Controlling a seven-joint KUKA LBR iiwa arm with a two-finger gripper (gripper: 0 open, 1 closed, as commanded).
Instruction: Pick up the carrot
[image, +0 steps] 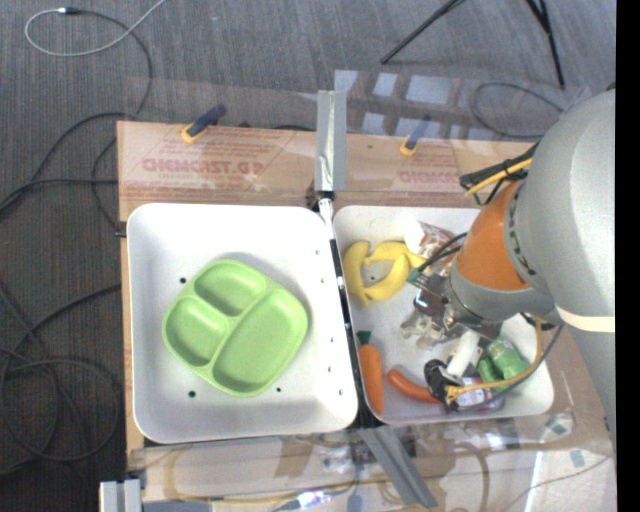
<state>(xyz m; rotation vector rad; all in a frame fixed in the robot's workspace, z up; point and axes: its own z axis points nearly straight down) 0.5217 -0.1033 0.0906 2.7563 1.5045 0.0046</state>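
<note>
Gripper (435, 318), whether released or clenched could not be told, was poised over clutter, approach judged unfinished; the carrot (371, 378) lay unheld nearby, lower-left of it, where a shift was judged needed.

My arm (585, 200) is a fat, smooth, pale grey shell with a cream seam. Above my hand (440, 318) sits a glossy orange band (485, 255), then a grey wrist ring. Thin yellow and black cables (490, 172) run beside the band.
</note>
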